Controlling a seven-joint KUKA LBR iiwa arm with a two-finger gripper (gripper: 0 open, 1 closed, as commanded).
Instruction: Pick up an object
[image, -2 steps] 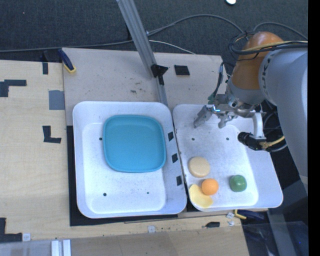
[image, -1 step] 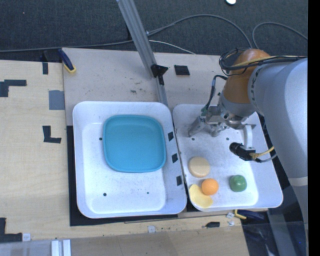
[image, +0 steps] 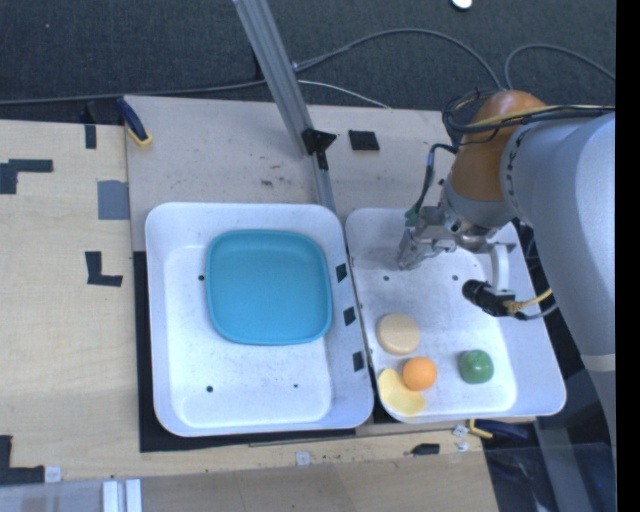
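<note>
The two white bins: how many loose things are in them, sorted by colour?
Blue: 1, plate in the left bin
Beige: 1, round piece
Orange: 1, ball
Yellow: 1, piece
Green: 1, ball
Total: 5, four in the right bin.

A pale wooden bench (image: 60, 300) (black tape patches at nine o'clock) meets dark carpet (image: 120, 40) toward twelve o'clock.

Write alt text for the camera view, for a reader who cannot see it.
The grey arm's hand hangs over the far part of the right bin, apart from a beige disc, orange ball, yellow piece and green ball near its front. The left bin holds a blue plate.
</note>
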